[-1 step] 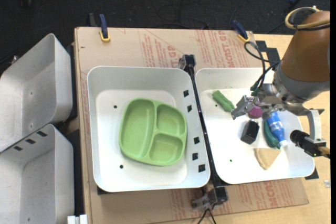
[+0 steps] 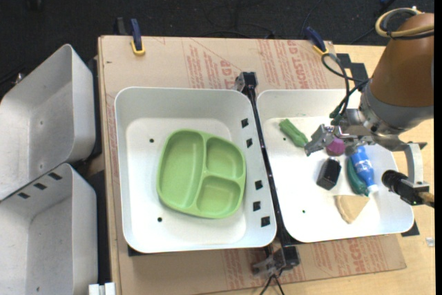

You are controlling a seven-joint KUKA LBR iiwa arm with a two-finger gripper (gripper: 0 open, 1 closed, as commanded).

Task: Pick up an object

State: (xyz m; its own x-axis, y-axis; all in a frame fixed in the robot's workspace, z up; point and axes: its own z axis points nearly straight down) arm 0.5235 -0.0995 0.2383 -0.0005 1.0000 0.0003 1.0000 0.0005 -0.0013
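While the arm (image 2: 407,65) reaches in over the right bin (image 2: 297,214), its jaws sit low above a small purple object (image 2: 336,146), though whether they are apart or together cannot be told. Just beside lie a green block (image 2: 293,132), a black piece (image 2: 329,173), a blue bottle (image 2: 362,167) and a tan wedge (image 2: 351,207). A green divided plate (image 2: 202,175) rests in the left bin (image 2: 135,148) on the worktop (image 2: 200,55).
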